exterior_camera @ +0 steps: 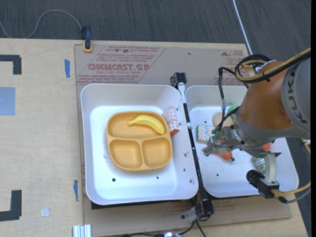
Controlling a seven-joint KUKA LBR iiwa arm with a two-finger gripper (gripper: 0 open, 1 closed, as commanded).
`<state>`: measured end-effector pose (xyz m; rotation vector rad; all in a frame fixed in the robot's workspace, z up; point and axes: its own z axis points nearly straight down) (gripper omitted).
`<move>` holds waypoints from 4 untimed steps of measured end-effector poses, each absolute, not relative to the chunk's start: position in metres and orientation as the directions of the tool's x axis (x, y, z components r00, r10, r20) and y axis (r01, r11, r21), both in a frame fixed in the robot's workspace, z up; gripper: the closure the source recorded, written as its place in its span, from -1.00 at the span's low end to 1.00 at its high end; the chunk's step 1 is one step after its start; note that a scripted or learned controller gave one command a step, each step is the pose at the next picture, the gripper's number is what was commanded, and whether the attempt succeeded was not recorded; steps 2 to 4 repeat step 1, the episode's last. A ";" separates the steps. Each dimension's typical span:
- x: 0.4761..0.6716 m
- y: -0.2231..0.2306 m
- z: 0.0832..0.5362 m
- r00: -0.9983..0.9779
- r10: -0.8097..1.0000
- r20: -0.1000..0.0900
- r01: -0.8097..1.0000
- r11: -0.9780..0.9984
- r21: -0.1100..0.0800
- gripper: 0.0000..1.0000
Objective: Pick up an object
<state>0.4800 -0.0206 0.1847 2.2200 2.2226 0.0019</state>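
**A:** Objects for you to pick from sit mostly in the right bin (291,181), operator. Taking the camera view, and placing everything from the green patterned packet (204,132) near that bin's left wall: the gripper (217,147) hangs just below and to the right of it, low over the bin floor.

**B:** And what lies nearest the gripper?

**A:** A small orange-red piece (226,156), just beyond the gripper on the side away from the packet — touching it or merely beside it, you cannot tell. A pale round thing (217,118) sits above and to the right of the packet, half hidden by the arm.

**B:** Is the gripper holding anything?

**A:** You can't judge that. The wrist and cables cover it, so how wide it stands is not readable, and nothing is visibly held in it.

**B:** So which way would the move go?

**A:** My judgement: the packet is the clearest target — up and left of the gripper, its long side roughly along the bin wall. The banana (147,123), far left of the packet in the yellow tray (126,154), is well apart from the arm.
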 end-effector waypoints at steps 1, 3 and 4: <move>0.482 -0.021 0.195 -0.002 1.000 0.000 1.000 0.002 0.005 1.00; 0.482 -0.021 0.195 -0.002 1.000 0.000 1.000 0.002 0.005 1.00; 0.482 -0.021 0.195 -0.002 1.000 0.000 1.000 0.002 0.005 1.00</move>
